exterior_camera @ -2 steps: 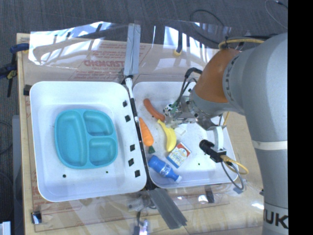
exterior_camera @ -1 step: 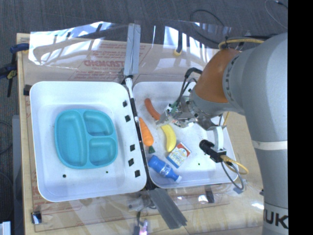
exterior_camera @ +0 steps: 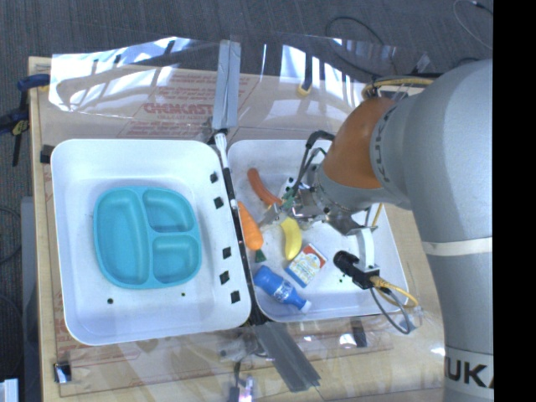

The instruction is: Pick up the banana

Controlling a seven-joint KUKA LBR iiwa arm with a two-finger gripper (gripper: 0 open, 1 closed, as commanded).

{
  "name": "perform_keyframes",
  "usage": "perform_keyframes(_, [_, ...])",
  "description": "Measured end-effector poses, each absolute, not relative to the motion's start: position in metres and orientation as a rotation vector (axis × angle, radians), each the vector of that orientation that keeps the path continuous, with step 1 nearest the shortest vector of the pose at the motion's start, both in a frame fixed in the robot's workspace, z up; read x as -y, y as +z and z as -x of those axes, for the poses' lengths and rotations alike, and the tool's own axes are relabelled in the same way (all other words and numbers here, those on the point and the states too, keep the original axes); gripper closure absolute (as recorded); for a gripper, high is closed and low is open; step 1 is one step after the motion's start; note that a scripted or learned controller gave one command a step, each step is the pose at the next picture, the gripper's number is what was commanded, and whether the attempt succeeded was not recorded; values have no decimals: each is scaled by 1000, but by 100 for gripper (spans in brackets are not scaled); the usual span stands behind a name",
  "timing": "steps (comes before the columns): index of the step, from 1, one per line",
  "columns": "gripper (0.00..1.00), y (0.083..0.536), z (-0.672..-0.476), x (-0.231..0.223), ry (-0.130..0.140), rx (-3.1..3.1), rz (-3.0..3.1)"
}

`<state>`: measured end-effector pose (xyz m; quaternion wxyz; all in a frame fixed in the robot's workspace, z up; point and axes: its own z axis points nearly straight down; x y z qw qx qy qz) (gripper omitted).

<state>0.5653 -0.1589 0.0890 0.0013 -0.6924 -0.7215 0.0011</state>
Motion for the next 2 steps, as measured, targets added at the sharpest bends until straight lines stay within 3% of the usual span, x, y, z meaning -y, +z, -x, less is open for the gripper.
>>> perform_keyframes(1, [100,95,-566,158,7,2269,2164])
perform_keyframes(2, [100,225,-607,140,4,2384,2042])
